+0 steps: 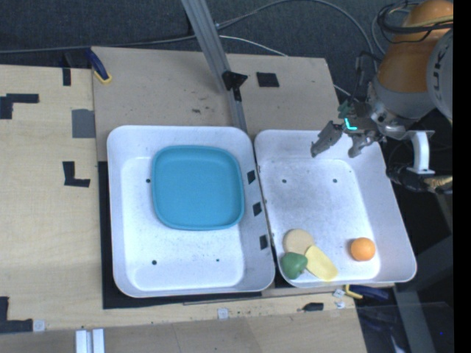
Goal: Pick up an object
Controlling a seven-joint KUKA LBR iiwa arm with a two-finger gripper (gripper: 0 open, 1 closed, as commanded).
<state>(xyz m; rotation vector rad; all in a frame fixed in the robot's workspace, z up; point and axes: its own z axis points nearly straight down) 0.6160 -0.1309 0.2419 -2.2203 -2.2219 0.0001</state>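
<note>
Your gripper (340,146) hung wide open and empty, well apart from the orange ball (361,249), which could have rolled away from a glancing finger.

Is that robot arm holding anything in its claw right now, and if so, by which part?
Nothing is held. The gripper hangs open over the far end of the right bin, with no object between its jaws.

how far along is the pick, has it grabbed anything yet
Nothing looks picked yet. The gripper hangs with open jaws over the right bin's far end, holding nothing. The orange ball, yellow piece and green piece lie at the near end, ungrasped.
</note>
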